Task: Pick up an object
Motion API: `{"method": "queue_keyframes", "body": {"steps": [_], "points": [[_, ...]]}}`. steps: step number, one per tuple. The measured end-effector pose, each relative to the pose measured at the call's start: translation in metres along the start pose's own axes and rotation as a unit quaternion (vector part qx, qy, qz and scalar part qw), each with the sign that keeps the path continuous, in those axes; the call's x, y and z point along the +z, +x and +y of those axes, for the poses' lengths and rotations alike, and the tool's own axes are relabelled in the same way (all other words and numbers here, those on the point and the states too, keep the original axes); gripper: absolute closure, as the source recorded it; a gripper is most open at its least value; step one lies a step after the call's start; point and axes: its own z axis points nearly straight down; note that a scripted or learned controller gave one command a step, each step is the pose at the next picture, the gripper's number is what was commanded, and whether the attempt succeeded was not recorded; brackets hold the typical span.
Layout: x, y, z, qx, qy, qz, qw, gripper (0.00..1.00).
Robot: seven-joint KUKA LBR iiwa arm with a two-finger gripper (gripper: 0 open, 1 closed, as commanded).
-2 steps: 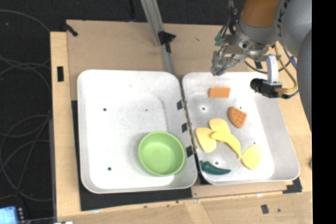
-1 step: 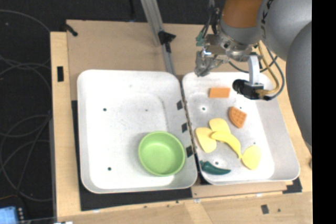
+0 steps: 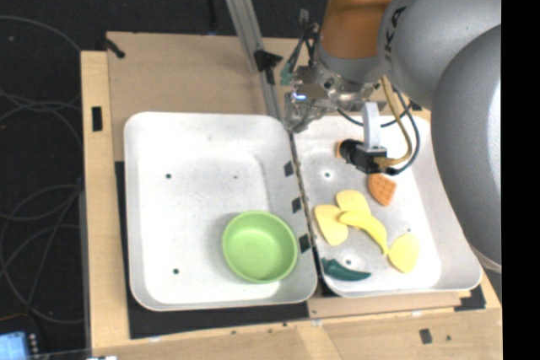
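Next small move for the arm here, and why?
Probably shift the gripper toward the near side of the right bin, to sit above the yellow pieces. It is now at the bin's far corner by the divider, where nothing seems to lie beneath it. The yellow pieces, the orange piece and the dark green piece all lie nearer the camera.

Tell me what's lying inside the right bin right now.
Several yellow pieces in a cluster, an orange piece behind them, and a dark green item by the near rim. The arm covers the far end of the right bin, so anything there is hidden.
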Motion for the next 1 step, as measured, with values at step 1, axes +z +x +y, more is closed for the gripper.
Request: {"method": "queue_keyframes", "body": {"steps": [1], "points": [[0.0117,0.0515,-0.0037,0.0,0.0,0.0,1.0,1.0]]}}
